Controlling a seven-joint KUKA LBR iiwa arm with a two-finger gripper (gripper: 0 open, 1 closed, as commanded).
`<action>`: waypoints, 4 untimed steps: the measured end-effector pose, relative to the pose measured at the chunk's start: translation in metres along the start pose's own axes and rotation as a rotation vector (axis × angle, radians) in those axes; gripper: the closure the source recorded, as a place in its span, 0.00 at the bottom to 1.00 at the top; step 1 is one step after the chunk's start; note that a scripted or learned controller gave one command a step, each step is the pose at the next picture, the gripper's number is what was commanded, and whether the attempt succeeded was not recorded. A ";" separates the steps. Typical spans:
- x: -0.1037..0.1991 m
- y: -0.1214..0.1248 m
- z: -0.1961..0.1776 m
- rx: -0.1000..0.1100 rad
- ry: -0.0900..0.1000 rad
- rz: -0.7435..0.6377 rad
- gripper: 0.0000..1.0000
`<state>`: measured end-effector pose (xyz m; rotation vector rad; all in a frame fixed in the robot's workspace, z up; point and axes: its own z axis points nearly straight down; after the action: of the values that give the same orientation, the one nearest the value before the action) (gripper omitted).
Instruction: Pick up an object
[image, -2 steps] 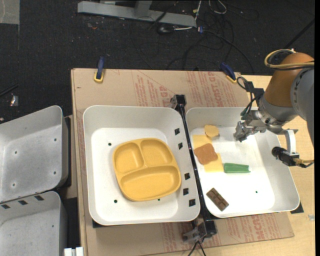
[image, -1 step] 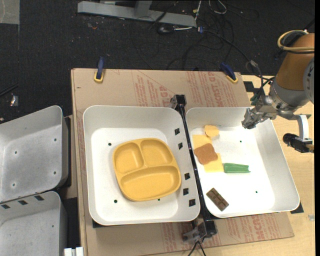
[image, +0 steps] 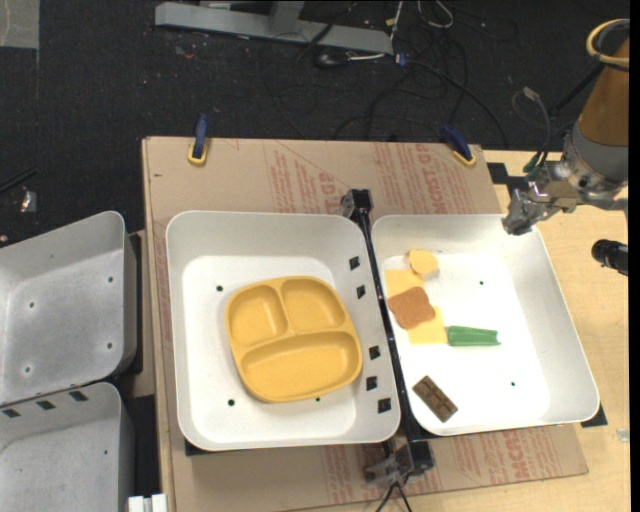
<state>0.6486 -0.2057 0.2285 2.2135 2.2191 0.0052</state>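
The right bin (image: 540, 300) holds several small pieces along its left side: an orange round piece (image: 424, 263), a brown toast-like slab (image: 411, 307) lying on yellow flat slices (image: 428, 330), a green stick (image: 472, 337) and a dark brown bar (image: 435, 398). My gripper (image: 519, 218) hangs above the bin's far right corner, well apart from all the pieces, with nothing seen between its fingers.
The left bin (image: 200, 260) holds a yellow divided plate (image: 294, 338). A black divider (image: 380, 320) runs between the bins. Both bins rest on a cardboard sheet (image: 300, 170) with clamps at its far edge. White metal trays (image: 60, 290) lie at the left.
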 end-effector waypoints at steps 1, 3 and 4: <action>0.000 0.001 -0.042 0.002 0.001 0.000 1.00; 0.098 -0.013 -0.044 0.008 0.004 -0.004 1.00; 0.157 -0.013 -0.027 0.009 0.004 -0.005 1.00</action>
<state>0.6348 -0.0482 0.2551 2.2145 2.2306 0.0001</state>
